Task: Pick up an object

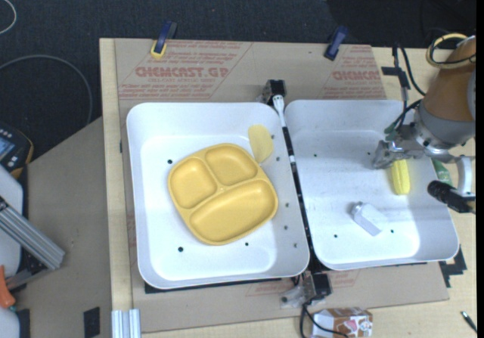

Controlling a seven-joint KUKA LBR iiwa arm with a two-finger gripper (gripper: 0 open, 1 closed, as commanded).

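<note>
The right bin [333,246] holds a yellow corn cob [399,177] near its right side and a small grey-white block [366,218] closer to the front. My gripper [389,153] hangs low over the right bin, just above and to the left of the cob's upper end. The view does not show whether it touches the cob. The left bin [151,253] holds a yellow divided plate [221,193] and a small pale yellow piece [261,143] by the plate's far right corner.
The two bins meet at a dark seam [293,178] down the middle. A small green thing [442,172] lies at the right bin's right rim under the arm. Blue clamps [162,39] hold the cardboard base at the back.
</note>
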